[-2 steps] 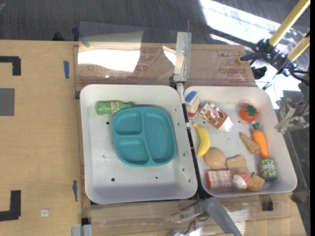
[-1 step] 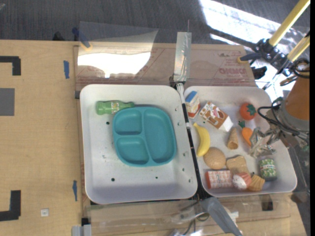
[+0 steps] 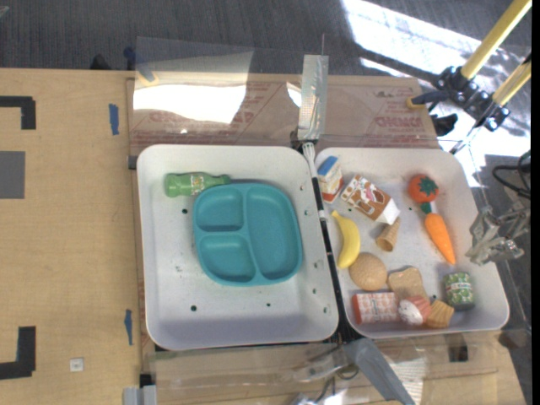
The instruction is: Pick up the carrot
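I count one carrot (image 3: 439,234), right bin (image 3: 485,251); one teal tray (image 3: 247,233), left bin (image 3: 160,251). Pincer (image 3: 492,239) at right edge, state unreadable.

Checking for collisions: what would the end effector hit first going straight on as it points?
Probably the right bin's rim below the end effector, not the carrot beside it; depth is unclear.

2 white bins (image 3: 160,251); 1 teal divided plate (image 3: 247,233), 1 green bottle (image 3: 194,183), 1 carrot (image 3: 438,234), 1 banana (image 3: 347,239), 1 tomato (image 3: 423,188), perhaps 8 other toy foods.
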Available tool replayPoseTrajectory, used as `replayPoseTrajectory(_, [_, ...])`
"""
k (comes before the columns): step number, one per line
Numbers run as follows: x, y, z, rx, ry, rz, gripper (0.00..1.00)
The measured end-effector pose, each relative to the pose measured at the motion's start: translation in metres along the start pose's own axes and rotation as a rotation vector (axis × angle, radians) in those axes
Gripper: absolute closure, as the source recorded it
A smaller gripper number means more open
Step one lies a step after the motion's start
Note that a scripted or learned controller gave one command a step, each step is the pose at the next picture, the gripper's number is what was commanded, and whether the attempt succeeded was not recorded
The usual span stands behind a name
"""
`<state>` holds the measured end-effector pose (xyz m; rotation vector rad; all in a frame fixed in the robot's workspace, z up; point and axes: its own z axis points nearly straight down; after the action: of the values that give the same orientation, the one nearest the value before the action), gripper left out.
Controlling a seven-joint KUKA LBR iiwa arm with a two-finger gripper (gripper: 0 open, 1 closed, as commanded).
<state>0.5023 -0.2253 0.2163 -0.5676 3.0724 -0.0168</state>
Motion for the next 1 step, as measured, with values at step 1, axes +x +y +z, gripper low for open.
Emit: replayPoseTrajectory(1, [-0.0011,0.0018,-0.0053,-0.005,0.0,0.001,1.0])
